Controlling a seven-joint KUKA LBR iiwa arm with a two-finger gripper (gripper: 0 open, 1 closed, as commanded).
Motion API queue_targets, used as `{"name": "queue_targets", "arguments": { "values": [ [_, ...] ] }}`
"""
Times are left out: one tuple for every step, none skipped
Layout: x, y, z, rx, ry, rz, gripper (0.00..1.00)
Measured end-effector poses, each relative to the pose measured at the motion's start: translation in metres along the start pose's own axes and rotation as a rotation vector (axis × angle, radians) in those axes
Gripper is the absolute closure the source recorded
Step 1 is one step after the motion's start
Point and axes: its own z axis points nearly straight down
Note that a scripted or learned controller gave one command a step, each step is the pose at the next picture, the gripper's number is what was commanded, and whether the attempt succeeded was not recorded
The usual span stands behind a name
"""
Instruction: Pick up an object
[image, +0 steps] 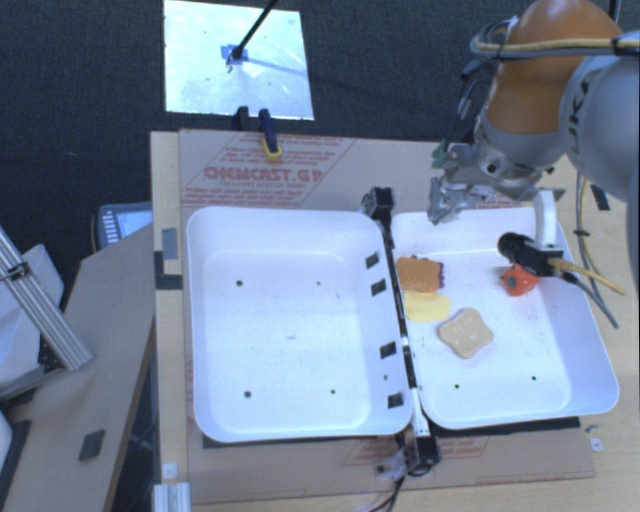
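Clerk: Item one, gripper (446, 208), hanging over the rear rim of the right bin (585, 375). Apart or together: cannot tell from this slant. Nothing seen in it.

Operator: Stock to pick from?

Clerk: All in the right bin. Orange slice with purple edge (420, 273), by the divider-side wall. Yellow flat piece (428, 307), touching it in front. Tan toast-shaped piece (466, 333), just beside that. Small orange-red piece (517, 283), apart, toward the right.

Operator: Hazards?

Clerk: Your three clustered pieces lie flat and crowded. A descent there could catch an edge, shove a neighbour, or close on nothing. Drop from where the gripper hangs and you may strike the rim.
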Motion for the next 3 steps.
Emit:
{"name": "queue_targets", "arguments": {
  "values": [
    [0.075, -0.079, -0.023, 0.006, 0.000, 0.005, 1.00],
    [0.032, -0.125, -0.068, 0.000, -0.004, 0.018, 1.00],
    [0.094, -0.129, -0.108, -0.001, -0.001, 0.005, 1.00]
  ]
}}
